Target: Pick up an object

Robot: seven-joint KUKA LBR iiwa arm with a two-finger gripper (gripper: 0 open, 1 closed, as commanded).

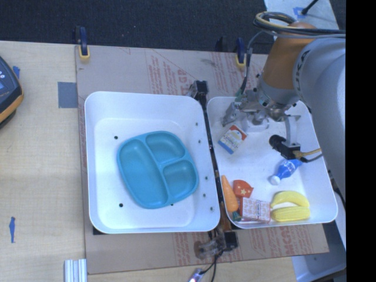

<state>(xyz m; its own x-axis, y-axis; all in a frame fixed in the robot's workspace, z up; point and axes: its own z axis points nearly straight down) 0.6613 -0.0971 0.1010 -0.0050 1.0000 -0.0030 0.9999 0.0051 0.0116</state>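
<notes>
I am at the reach step. My gripper (244,116) hangs low over the far end of the right bin (258,160), and nothing is picked up yet. The thing closest to me is a small carton (231,139), white with blue and red on it. It lies tilted on the bin floor, near the wall that splits the two bins. It sits just beside my gripper, a bit toward the near side and a bit toward the left bin (106,128). It may be touching my gripper, but the view is too fuzzy there for me to be sure. I cannot tell if my gripper is open or shut, since metal parts hide that spot. I think the next move needs me to line up right over the carton, go down on both sides of it, squeeze, and lift. The carton is small and lies at a slant, so I could push it away and miss. Other things wait at the near end of the same bin, well apart from my gripper: a bottle (286,170), a banana (289,207) and a carrot (229,193). A blue plate (157,169) lies in the left bin.
</notes>
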